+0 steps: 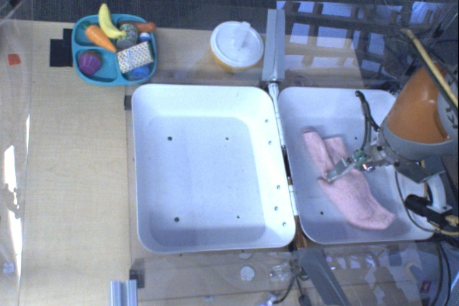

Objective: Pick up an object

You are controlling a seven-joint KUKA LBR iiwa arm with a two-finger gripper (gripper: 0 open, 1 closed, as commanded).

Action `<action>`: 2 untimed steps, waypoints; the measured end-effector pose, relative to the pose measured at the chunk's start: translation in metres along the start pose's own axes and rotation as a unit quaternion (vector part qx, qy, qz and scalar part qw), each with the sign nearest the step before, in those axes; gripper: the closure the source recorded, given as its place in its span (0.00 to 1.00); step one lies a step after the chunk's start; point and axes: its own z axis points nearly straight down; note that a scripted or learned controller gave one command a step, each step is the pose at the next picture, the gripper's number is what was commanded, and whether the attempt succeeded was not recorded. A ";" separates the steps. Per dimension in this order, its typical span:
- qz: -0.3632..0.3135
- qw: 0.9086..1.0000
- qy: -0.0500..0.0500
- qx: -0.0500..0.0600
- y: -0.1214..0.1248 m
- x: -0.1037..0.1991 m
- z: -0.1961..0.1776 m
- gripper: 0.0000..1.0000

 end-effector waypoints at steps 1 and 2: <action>-0.071 0.997 0.001 -0.001 0.054 0.034 0.001 0.00; -0.024 1.000 0.001 0.001 0.102 0.030 0.002 0.00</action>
